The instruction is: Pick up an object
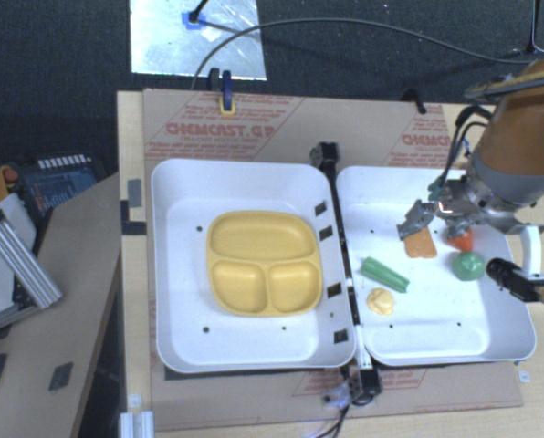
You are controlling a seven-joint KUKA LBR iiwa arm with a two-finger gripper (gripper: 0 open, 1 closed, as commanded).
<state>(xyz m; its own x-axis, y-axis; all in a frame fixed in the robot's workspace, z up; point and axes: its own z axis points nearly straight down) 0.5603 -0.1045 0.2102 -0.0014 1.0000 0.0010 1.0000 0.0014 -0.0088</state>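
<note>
In the right bin (436, 340) lie several small items: a tan-orange flat piece (422, 245), a green stick (384, 275), a pale yellow lump (380, 301), a green ball (468, 265) and a red-orange piece (461, 240). My gripper (434, 215) hangs low over the bin's far right part. It is just above the tan-orange piece and beside the red-orange one. Nothing is visibly lifted off the bin floor. The arm's body hides part of the red-orange piece.
The left bin (176, 245) holds a yellow divided plate (264, 262). A black divider with clips (338, 245) runs between the two bins. The grey and orange arm (523, 135) fills the upper right above the right bin.
</note>
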